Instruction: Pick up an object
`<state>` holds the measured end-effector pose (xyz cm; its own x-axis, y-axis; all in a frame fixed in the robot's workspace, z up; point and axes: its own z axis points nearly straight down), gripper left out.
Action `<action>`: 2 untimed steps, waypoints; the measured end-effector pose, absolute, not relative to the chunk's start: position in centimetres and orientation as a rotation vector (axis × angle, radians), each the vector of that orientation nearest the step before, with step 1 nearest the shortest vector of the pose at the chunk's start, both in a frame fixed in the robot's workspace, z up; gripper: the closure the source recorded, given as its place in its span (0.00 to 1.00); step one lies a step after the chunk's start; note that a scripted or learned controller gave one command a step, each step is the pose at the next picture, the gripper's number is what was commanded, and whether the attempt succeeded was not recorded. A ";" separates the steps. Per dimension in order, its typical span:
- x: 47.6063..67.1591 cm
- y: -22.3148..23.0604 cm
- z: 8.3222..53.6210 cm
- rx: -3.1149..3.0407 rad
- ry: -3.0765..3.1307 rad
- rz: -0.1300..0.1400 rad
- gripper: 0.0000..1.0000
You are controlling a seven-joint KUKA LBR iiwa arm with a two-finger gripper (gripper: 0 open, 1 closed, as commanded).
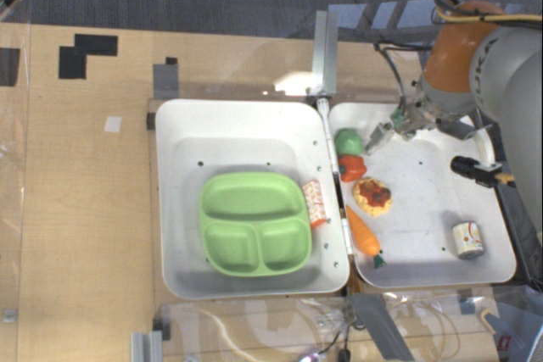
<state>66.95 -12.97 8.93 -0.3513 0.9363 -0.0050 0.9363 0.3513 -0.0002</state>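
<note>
The carrot [364,235] lies nearest, at six o'clock in the right bin [424,267], the pizza slice [373,196] just above it. My gripper [383,131] hangs empty and open at twelve, near the green pepper [348,141]. I should settle squarely over it before closing.

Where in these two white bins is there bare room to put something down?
Right bin: bare floor between the pizza slice and the can. Its left edge is crowded: green pepper, carrot. Left bin: bare above the green tray.
</note>
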 end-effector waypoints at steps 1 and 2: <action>60.3 -16.5 9.0 1.696 2.632 0.005 0.00; 54.2 -15.2 9.0 2.021 2.387 0.013 0.00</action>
